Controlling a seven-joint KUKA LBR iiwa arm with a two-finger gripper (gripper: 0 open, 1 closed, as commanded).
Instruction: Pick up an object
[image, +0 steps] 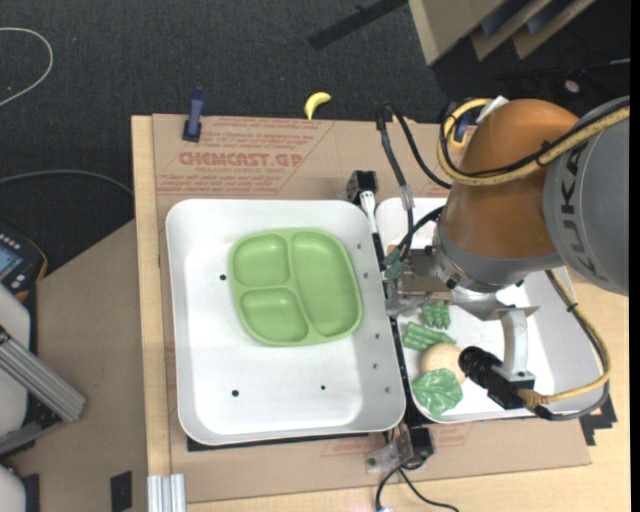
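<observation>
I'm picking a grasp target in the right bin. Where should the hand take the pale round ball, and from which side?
Probably from straight above, across the ball's widest part. It is rounded, and green pieces crowd it: one above, one below. Its left and right sides look freer.

Glossy green plastic plate (296, 287)

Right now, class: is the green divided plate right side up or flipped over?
Right side up: the green divided plate lies in the left bin with three hollow compartments facing up.
</observation>
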